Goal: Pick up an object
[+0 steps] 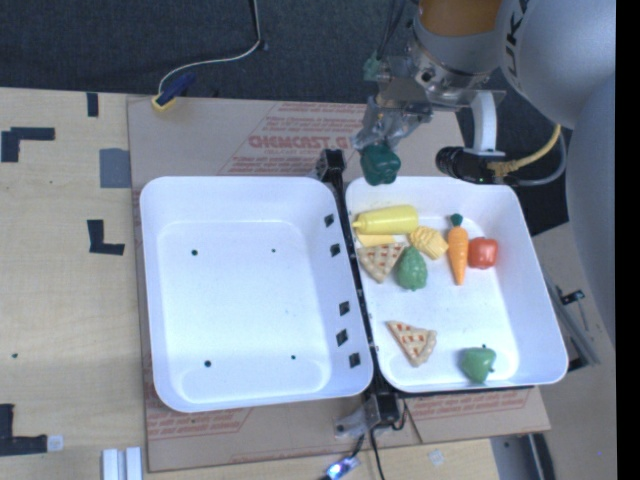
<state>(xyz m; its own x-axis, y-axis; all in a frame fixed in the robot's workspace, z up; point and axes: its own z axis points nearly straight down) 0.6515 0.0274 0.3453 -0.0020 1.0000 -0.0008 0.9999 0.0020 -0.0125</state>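
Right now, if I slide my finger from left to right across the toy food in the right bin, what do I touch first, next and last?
Going by the middle row: yellow corn → green pear-shaped toy → carrot → tomato. The pieces that overlap these are left out.

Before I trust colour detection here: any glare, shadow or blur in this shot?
Camera view: the left bin floor has a bright washed-out patch; the gripper with the dark green toy below it looks slightly soft; the carrot and other toys in the right bin are evenly lit with faint shadows.
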